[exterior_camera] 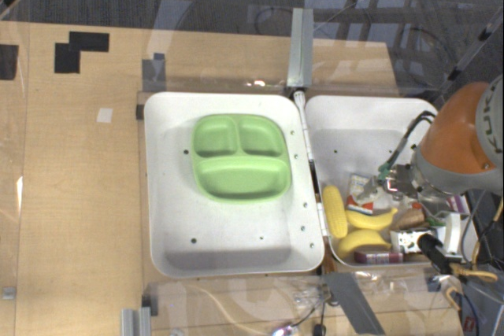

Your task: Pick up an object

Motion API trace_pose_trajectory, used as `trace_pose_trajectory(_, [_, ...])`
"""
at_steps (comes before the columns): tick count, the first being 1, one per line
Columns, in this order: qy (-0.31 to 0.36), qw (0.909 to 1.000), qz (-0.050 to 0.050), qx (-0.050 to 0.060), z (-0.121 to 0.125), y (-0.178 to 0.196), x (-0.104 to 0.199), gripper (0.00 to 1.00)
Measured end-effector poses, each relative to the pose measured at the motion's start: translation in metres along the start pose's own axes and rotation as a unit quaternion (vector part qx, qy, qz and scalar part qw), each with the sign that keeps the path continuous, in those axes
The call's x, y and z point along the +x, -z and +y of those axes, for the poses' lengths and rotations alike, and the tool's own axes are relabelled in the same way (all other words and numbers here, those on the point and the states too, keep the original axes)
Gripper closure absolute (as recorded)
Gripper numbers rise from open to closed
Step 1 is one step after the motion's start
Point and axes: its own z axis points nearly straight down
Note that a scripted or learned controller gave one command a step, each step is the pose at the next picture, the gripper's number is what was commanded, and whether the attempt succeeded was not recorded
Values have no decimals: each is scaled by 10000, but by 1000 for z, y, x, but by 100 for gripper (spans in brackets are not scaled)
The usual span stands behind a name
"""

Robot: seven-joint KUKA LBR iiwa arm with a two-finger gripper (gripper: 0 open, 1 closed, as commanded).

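You're at the reach step: the gripper (391, 183) hangs over the right bin (346, 122) above 2 bananas (358, 220), and I cannot tell its state, so settle on 1 target next.

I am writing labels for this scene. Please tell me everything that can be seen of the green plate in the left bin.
The green plate is a pale green, rounded rectangular tray that looks like moulded plastic. It has three compartments: two smaller ones on the far side and one wide one on the near side. It lies flat, right side up, on the floor of the left bin, about in the middle, slightly toward the far wall. Nothing lies in it.
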Motion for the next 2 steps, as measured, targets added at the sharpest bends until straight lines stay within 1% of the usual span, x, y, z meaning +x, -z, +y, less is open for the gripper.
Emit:
trace_pose_trajectory(1, [125, 9999, -14, -54, 27, -15, 22, 0])
trace_pose_trajectory(2, [136, 9998, 10, -115, 31, -1, 25, 100])
